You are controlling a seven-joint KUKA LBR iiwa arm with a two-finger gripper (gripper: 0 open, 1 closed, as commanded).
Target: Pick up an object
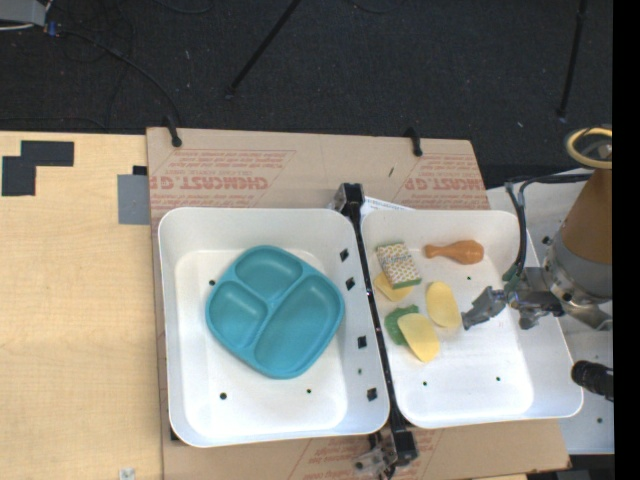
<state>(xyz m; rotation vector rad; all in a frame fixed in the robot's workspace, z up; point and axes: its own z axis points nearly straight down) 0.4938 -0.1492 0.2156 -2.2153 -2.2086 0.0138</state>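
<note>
Camera view is showing the claw (487, 308) reaching in from the right over the right bin (470, 388), low above its white floor. Whether it is released or clenched I cannot tell; it is too small and dark against the arm (590, 238). Nothing is showing in its grip.

Just left of the claw a pale yellow piece (443, 304) is lying, oval and smooth, close to the tip but apart from it. Below that another yellow piece (421, 337) is resting, overlapping a green piece (400, 326). Up and left a patterned block (398, 262) is sitting tilted on a yellow slice (390, 289). Near the far wall a brown drumstick (456, 252) is lying on its side, its thin end pointing left. All of these are crowding the left half of the right bin.

The left bin (190, 368) is holding a teal plate (275, 310) with three compartments, lying flat near the middle. A black divider (368, 318) is running between the two bins.

Both bins are sitting on a cardboard sheet (300, 173) with red print. To the left a light wooden bench (75, 318) is stretching out, bearing dark patches (35, 163). Beyond, the floor (320, 58) is looking dark, with cables (130, 58) trailing across it.
</note>
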